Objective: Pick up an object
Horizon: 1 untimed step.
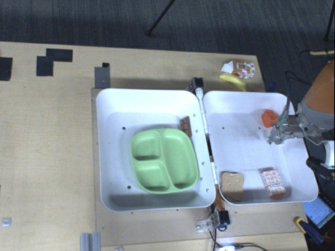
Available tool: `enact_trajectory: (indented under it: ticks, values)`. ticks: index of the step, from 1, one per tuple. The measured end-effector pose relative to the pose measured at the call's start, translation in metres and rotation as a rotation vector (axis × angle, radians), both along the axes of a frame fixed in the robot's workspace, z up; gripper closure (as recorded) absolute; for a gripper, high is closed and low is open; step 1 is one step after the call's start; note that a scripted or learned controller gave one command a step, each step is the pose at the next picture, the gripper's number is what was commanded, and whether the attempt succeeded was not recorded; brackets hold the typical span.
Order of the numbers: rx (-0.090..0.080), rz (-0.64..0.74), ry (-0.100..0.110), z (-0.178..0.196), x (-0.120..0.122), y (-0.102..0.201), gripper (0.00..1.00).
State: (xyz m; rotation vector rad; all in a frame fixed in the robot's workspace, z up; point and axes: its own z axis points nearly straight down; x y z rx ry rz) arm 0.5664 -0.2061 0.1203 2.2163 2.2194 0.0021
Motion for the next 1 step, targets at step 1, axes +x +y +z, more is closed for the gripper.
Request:
enact_trajectory:
  ticks: [1]
  values:
    - [0.001,0.001,0.001,-0.0005,-0.0001,0.0009,0.00]
